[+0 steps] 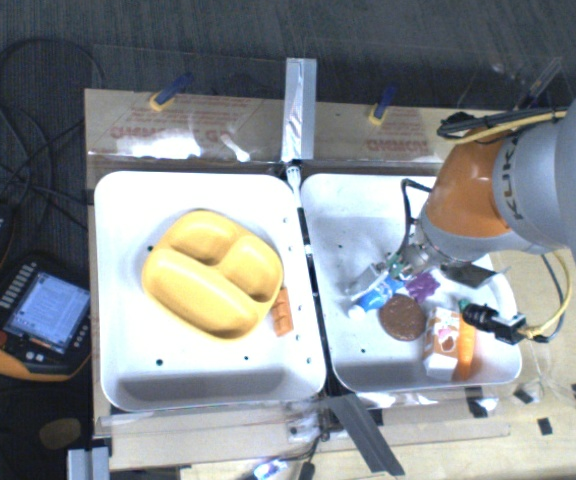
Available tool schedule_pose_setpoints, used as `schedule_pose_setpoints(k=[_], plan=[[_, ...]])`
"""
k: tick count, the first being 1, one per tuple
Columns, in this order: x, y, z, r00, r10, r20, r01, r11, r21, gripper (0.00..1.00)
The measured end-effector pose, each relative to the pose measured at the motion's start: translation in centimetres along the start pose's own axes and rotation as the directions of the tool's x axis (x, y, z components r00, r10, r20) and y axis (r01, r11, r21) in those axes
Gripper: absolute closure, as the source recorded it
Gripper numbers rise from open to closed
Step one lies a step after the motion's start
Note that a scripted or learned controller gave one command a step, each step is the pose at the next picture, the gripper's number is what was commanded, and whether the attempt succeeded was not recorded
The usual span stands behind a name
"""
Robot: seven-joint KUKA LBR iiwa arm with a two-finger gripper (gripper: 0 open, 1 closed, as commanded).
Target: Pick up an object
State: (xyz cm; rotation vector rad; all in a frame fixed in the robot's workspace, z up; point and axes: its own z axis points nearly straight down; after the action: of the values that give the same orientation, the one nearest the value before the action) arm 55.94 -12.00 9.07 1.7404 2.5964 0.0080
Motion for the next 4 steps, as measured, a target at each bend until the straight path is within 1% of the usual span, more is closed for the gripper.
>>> schedule_pose_setpoints(k=[1, 2, 3, 4], plan=[[-0.8, -0.1, 0.1, 0.999, 0.048, -0.006, -0.048, 0.999, -0.001, 0.0], [-0.8, 0.0, -0.9, 0.999, 0.048, -0.007, -0.048, 0.999, -0.003, 1.0], [4.2, -1.6, -16.5, 1.0, 0.024, -0.009, -0.023, 1.0, 0.014, 1.0], [4.2, -1.6, -16.5, 1.0, 0.024, -0.009, -0.024, 1.0, 0.015, 0.0]])
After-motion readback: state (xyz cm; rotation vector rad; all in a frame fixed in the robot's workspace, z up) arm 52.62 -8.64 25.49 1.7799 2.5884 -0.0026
